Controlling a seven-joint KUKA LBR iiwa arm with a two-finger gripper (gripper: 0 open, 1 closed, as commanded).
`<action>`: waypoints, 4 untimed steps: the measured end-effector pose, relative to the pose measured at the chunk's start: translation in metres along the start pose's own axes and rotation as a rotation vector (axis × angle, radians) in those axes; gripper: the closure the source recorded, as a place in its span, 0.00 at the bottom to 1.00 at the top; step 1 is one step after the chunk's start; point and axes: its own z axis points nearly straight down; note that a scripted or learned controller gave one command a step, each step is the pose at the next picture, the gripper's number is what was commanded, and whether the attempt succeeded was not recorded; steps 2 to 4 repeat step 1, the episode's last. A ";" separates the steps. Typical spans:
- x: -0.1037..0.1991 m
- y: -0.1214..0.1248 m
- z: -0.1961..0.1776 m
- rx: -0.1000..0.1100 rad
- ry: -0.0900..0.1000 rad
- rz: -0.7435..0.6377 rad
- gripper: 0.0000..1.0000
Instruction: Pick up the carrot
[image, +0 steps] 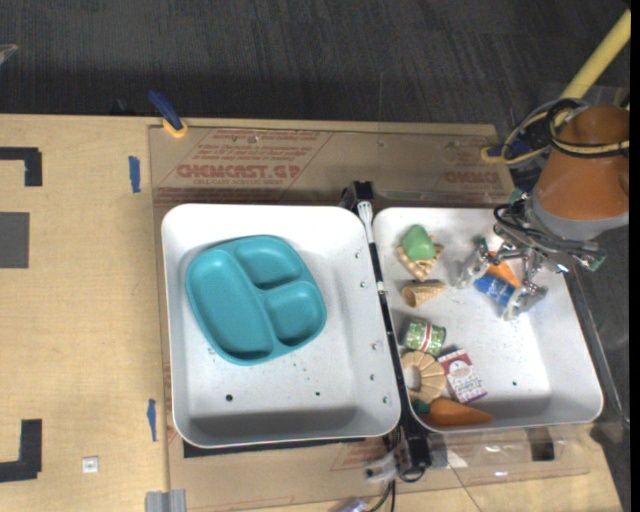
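Observation:
The carrot (460, 413) is orange with a dark green top and lies flat along the front wall of the right bin (560, 375), its tip pointing right. My gripper (503, 276) hangs over the back right part of that bin, far from the carrot. A small blue and orange item (494, 284) sits right at the gripper; whether it is gripped or just lying under it is unclear. The orange wrist band (590, 165) is above it at the right.
A red and white carton (461, 377), a ribbed tan piece (426, 374) and a green can (424, 336) crowd just behind the carrot. A cone (424, 293) and a green item (417, 243) lie further back. The left bin (200, 400) holds a teal divided plate (255, 295).

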 end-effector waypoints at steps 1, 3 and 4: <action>0.003 -0.050 0.008 -0.001 -0.001 0.112 0.00; 0.003 -0.050 0.008 -0.001 -0.001 0.112 0.00; 0.003 -0.050 0.008 -0.001 -0.001 0.112 0.00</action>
